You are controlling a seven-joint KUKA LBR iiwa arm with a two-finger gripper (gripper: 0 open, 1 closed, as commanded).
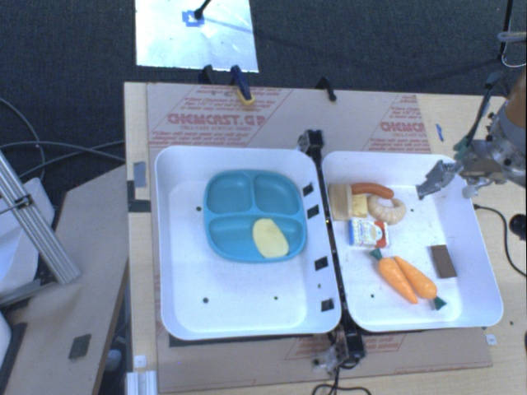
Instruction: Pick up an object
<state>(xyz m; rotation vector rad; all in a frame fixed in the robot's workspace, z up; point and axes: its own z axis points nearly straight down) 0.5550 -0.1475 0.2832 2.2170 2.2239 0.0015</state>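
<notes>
Right bin (482, 245) — glossy white — holds two tapered orange carrots (407, 278), a flat brown block (443, 261) and a sausage (372, 190); the gripper (449, 175) hovers above its upper edge, finger state indiscernible.

The bench (136, 253) is a pale wooden top, and a sheet of brown cardboard with red lettering (216, 115) lies flat on it, covering most of the surface. Two shallow white bins sit on that cardboard side by side, their inner edges touching: the left bin (185, 303) and the right bin (478, 290). A blue clamp (241, 83) grips the far edge of the cardboard, near a black clip (327, 90).
</notes>
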